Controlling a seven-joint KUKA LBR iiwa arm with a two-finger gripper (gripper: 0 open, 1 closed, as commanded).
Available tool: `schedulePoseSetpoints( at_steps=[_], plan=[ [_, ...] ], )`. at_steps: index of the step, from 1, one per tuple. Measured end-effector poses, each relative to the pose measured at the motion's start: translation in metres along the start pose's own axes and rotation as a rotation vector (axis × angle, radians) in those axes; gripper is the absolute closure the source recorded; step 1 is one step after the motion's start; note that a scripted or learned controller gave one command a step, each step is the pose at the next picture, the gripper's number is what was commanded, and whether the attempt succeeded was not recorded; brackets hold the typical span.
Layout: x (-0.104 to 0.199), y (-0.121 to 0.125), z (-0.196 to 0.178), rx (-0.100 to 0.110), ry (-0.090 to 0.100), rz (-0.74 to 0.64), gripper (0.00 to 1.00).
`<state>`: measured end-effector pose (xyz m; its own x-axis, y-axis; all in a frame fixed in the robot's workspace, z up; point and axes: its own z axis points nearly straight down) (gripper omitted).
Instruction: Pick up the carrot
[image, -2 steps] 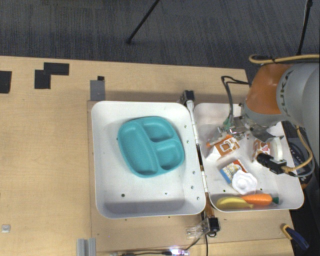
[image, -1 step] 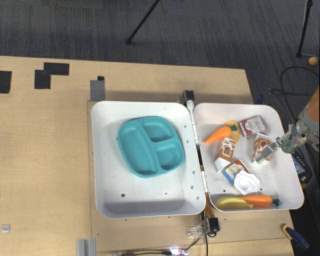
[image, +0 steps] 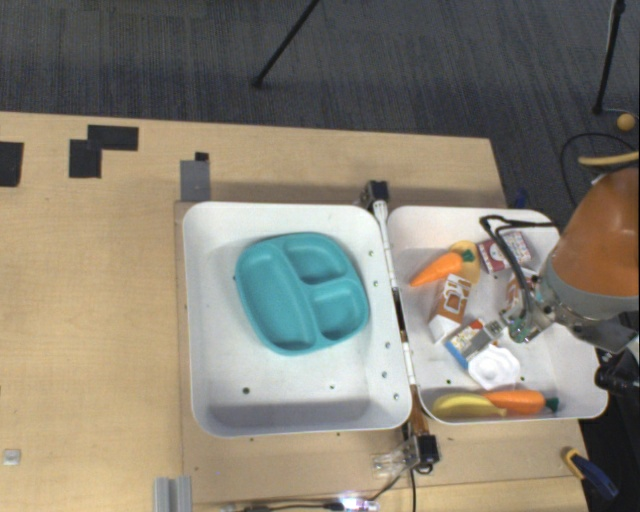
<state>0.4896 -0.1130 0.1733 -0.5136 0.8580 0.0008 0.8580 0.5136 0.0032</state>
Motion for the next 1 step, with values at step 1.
schedulePoseSetpoints(
  at_steps=[1],
  plan=[
    [-0.0433, 0.0894, 0.0519, -0.021, -0.013, -0.007, 0.00]
  ],
)
